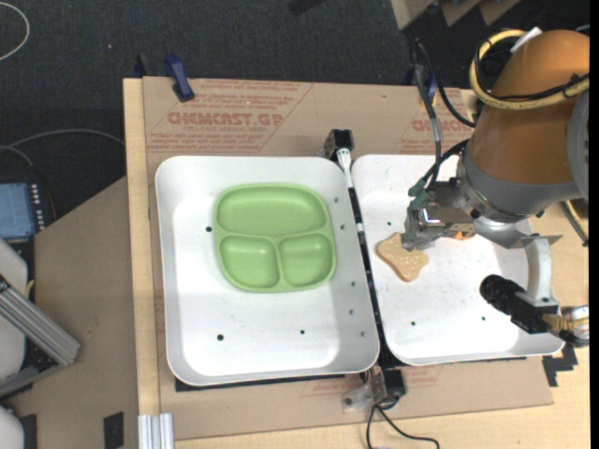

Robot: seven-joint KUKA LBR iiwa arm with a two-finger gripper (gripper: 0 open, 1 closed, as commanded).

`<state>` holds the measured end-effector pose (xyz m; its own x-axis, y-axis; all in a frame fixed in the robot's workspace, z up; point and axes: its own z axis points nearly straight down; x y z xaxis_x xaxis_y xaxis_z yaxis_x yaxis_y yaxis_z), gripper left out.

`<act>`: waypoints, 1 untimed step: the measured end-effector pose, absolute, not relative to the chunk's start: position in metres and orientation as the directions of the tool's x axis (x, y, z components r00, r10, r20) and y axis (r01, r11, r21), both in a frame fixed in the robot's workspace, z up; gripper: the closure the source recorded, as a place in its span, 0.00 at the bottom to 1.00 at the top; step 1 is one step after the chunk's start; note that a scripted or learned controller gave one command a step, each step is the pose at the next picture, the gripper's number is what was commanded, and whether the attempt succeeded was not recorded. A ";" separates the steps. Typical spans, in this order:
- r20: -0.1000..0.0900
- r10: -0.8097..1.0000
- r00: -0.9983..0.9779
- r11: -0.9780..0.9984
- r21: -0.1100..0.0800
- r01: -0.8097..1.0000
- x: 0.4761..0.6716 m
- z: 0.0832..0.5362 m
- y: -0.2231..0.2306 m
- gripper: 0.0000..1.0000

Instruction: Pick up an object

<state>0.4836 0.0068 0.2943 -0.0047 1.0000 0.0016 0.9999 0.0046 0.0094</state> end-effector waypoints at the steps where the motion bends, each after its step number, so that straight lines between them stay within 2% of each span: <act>1: 0.002 1.000 -0.009 0.009 0.003 1.000 0.481 0.293 0.086 1.00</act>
<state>0.4815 0.0861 0.2932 -0.0094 1.0000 0.0023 1.0000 0.0094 0.0026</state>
